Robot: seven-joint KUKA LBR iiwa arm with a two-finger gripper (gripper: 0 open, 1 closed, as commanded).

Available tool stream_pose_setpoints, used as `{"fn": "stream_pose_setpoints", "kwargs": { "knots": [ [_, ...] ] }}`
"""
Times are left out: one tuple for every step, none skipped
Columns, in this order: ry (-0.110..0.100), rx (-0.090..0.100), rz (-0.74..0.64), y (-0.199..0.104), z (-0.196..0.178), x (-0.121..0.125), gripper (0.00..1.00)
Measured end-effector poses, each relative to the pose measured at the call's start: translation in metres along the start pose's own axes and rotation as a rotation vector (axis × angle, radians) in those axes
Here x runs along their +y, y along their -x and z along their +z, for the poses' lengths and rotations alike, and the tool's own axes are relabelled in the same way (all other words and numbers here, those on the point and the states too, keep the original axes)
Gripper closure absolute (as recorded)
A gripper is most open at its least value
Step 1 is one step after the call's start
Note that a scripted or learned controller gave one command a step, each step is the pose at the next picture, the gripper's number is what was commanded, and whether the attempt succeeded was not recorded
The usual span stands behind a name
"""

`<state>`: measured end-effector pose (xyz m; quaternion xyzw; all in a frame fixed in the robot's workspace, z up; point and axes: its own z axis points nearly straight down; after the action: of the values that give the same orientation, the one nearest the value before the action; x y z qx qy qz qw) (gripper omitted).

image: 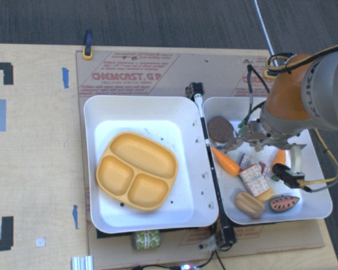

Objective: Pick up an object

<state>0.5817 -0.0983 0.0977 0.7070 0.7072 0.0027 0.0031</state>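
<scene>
Orange plastic carrot point(226, 161), the nearest candidate for pickup, lies in the right white bin point(321, 207) against its left wall, long axis slanting from far-left to near-right. Camera view: the hand point(243, 139) sits just beyond and right of the carrot's far end, beside a brown round disc point(219, 128). Whether its jaws are apart cannot be told.

In the right bin point(322, 207), at the frame's right, lie a brown disc point(219, 129), an orange carrot point(226, 161) on a slant, a printed carton point(253, 179), a tan bread roll point(248, 205) and a watermelon slice point(284, 203).
</scene>
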Motion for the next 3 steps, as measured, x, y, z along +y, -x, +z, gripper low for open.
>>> {"fn": "stream_pose_setpoints", "kwargs": {
  "knots": [
    [-0.004,0.000,0.001,-0.006,0.011,-0.009,0.00],
    [0.001,-0.001,0.002,-0.006,0.000,-0.008,1.00],
    [0.001,-0.001,0.001,-0.006,0.000,-0.008,0.00]
  ]
}}
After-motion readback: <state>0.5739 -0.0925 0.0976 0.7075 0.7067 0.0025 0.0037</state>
